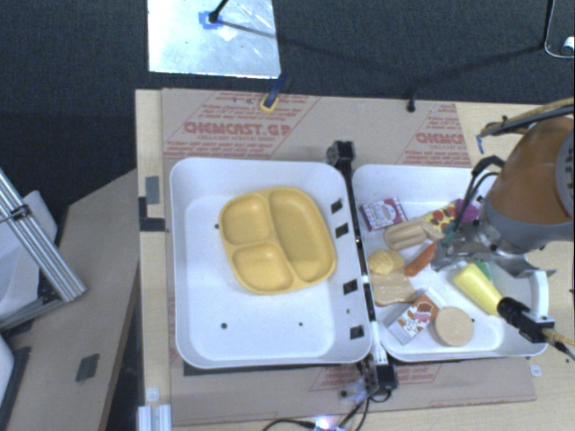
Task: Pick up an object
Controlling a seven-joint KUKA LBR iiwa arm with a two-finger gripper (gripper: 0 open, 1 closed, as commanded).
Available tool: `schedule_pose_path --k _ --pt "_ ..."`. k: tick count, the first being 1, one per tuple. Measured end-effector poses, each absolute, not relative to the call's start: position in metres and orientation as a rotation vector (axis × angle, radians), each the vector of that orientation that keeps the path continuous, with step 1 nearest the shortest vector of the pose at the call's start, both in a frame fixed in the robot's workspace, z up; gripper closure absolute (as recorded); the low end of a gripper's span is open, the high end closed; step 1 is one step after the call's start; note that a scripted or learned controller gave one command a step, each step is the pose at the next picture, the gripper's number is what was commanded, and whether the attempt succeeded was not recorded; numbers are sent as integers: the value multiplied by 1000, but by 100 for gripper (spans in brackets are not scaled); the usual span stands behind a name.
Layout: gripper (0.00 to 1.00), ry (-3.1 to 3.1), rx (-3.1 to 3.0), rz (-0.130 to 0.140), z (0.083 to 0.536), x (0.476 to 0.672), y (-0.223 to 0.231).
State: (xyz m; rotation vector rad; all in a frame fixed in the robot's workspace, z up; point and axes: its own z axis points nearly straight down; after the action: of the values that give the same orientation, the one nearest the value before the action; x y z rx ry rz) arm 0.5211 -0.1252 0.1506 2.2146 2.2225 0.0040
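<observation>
Camera view: pincer [446, 257] low over right bin [395, 182] clutter, state indeterminate. Advise isolating carrot [419, 260], closing squarely, lifting vertically.

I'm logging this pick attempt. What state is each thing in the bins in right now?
Yellow divided plate: upright, alone in left bin.
Yellow bottle: lying tilted in right bin.
Round tan disc: lying flat.
Orange carrot: lying flat.
Red packet: lying flat.
End effector: low over the right bin's items; grasp not discernible.
</observation>
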Motion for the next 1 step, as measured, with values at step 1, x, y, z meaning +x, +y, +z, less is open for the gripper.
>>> schedule_pose_path --k 1 --pt "100 2221 2211 8 215 524 -128"
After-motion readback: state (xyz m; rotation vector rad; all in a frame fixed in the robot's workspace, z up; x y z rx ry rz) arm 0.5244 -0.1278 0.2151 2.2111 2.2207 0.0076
